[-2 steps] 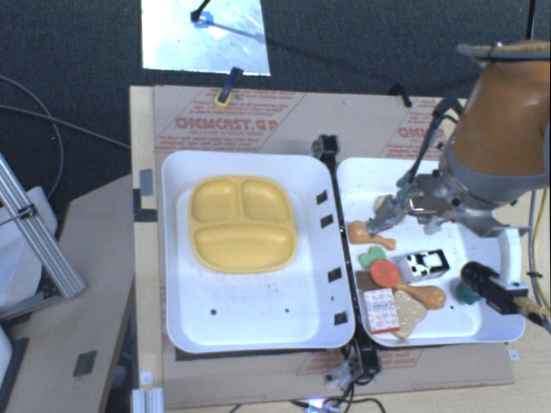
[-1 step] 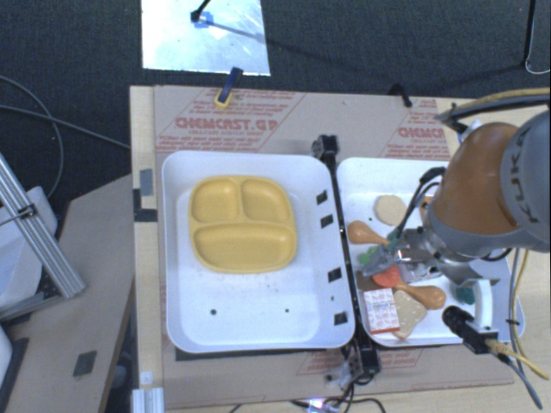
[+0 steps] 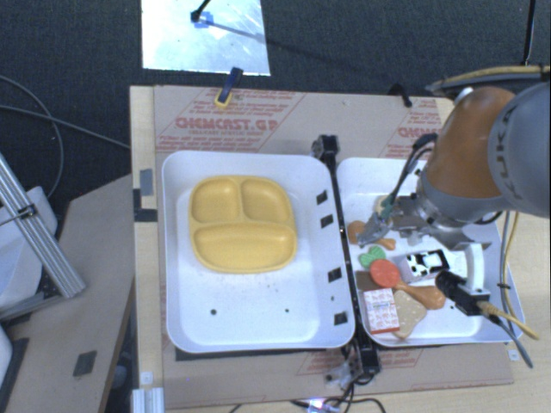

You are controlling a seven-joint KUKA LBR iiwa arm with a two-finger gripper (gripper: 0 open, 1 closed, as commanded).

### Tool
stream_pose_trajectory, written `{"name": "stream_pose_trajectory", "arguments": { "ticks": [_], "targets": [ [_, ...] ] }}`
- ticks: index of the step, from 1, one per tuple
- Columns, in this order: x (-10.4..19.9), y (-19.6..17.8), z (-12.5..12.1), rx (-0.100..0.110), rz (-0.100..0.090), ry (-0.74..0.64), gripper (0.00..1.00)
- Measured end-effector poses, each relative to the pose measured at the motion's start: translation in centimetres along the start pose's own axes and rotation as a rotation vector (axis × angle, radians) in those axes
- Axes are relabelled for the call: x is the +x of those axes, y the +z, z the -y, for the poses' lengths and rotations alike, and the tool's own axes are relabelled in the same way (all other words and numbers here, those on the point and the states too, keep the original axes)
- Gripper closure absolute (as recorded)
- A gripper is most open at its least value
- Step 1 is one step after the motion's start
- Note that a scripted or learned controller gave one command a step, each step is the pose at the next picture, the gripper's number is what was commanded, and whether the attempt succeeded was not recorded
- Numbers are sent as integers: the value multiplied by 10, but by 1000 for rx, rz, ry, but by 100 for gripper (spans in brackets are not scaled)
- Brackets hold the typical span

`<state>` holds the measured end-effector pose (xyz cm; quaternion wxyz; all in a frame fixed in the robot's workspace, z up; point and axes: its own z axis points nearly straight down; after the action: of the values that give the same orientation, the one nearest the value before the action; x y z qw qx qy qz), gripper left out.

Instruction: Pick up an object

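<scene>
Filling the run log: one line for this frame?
arm: over right bin | gripper: low above toy food, grasp unclear | left bin: yellow divided plate | pick: not confirmed

light: bright, even | glare: foil sheet (image 3: pixel 205 22) | focus: perhaps slightly soft

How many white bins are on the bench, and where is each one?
2. The left bin holds a yellow divided plate. The right bin holds small toy food pieces, with the arm over it; more pieces may be hidden under the arm.
</scene>
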<state>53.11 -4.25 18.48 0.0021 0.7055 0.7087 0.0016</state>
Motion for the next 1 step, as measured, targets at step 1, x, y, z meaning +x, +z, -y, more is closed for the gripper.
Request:
{"name": "stream_pose_trajectory", "arguments": {
  "ticks": [1],
  "targets": [
    [-43,37,-12,5,0,7,0]
  ]
}}
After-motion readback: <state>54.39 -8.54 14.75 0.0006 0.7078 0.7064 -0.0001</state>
